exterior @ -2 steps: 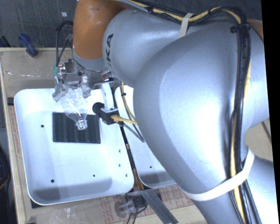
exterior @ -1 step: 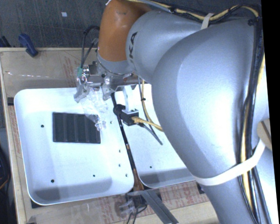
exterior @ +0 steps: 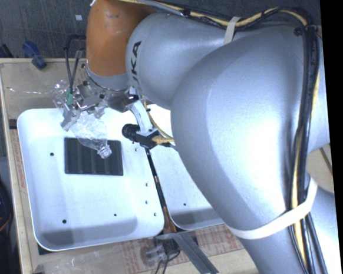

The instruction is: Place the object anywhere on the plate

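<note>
A: Where is the pincer (exterior: 78,111)?

B: Over the upper part of the left bin (exterior: 38,173), near its top rim, below the orange band (exterior: 107,38) of the arm (exterior: 228,111). It is a small metal tangle from this angle, and I cannot tell whether it is open or closed.

A: And the thing to be moved?

B: A clear, crumpled plastic bottle (exterior: 93,131) sits right under the pincer, slanting down and to the right. Its upper end meets the pincer's metal parts; whether it is truly gripped I cannot tell. Its lower end, with the cap, lies over the top edge of the plate (exterior: 90,160).

A: What does the plate look like?

B: A dark, flat rectangle with ridges, lying on the floor of the left bin, a little left of the middle.

A: Anything else nearby?

B: The right bin (exterior: 187,218) is mostly hidden by the grey arm. A black cable (exterior: 156,182) runs down along the gap between the bins. The wooden bench (exterior: 11,87) carries both, with a blue clamp (exterior: 35,58) at its top left corner.
</note>
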Robot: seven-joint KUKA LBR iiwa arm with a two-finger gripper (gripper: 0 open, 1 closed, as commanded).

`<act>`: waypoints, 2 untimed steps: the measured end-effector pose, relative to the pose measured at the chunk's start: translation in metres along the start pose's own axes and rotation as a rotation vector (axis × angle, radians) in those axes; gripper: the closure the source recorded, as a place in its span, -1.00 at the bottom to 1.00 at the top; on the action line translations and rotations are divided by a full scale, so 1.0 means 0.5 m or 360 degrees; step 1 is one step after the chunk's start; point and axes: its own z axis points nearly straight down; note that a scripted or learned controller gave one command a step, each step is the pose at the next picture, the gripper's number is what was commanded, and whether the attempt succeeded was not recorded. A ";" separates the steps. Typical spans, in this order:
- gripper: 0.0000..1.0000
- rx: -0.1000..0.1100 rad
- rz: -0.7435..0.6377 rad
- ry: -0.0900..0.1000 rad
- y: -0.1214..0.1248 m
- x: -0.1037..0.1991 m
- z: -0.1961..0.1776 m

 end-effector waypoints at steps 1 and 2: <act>1.00 0.0000 0.0043 -0.0002 -0.012 0.017 -0.041; 1.00 0.0001 0.0168 -0.0002 0.016 0.049 0.012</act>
